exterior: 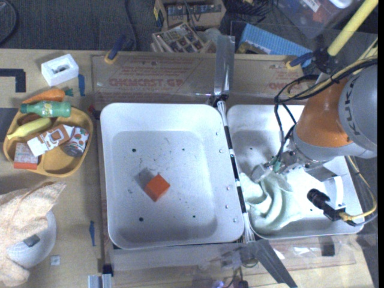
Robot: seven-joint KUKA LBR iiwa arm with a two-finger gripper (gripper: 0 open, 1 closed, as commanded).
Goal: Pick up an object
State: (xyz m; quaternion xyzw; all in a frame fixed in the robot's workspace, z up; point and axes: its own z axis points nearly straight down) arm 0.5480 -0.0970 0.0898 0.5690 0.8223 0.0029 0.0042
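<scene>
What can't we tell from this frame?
- Gripper: whether it is open or shut; arm overhead and blur hide it.
- Pale green object in the right bin: identity unclear, partly under the gripper; contact cannot be told.
- Orange block in the left bin: underside hidden.

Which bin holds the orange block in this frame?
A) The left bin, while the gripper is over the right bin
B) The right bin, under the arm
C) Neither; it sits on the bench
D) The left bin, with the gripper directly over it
A: the orange block lies in the left bin, while the gripper is over the right bin.
</scene>
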